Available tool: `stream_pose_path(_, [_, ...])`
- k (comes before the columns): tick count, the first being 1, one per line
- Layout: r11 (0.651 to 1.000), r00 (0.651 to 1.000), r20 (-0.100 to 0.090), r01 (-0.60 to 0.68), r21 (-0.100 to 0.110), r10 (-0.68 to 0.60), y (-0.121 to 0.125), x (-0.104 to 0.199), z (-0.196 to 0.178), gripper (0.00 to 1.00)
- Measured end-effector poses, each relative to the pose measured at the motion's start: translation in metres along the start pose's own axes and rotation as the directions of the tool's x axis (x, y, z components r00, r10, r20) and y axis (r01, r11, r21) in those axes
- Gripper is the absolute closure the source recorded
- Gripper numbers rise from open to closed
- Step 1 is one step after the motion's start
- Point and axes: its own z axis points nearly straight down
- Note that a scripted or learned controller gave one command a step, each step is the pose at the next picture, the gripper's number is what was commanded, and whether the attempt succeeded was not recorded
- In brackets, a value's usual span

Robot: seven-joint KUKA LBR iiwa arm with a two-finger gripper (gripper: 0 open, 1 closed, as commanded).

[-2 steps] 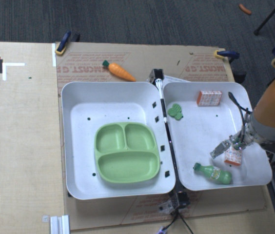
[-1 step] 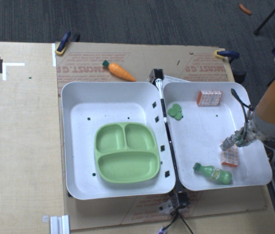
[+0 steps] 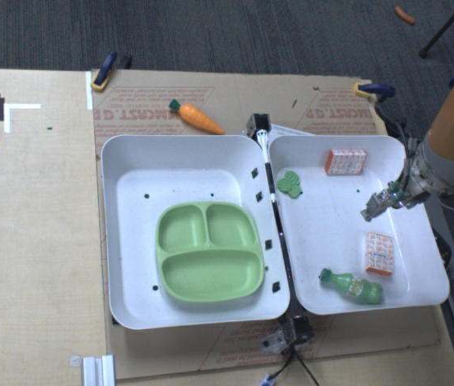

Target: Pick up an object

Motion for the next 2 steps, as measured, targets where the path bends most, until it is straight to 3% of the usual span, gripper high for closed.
stream_pose_path(1, [1.000,1.000,0.000,0.000,0.000,0.000,0.000,0.000,0.000,0.00])
stream_pose_path(2, [0.998,0.998,0.003,0.065,-0.004,-0.065,-0.025,-0.029,0.122,0.00])
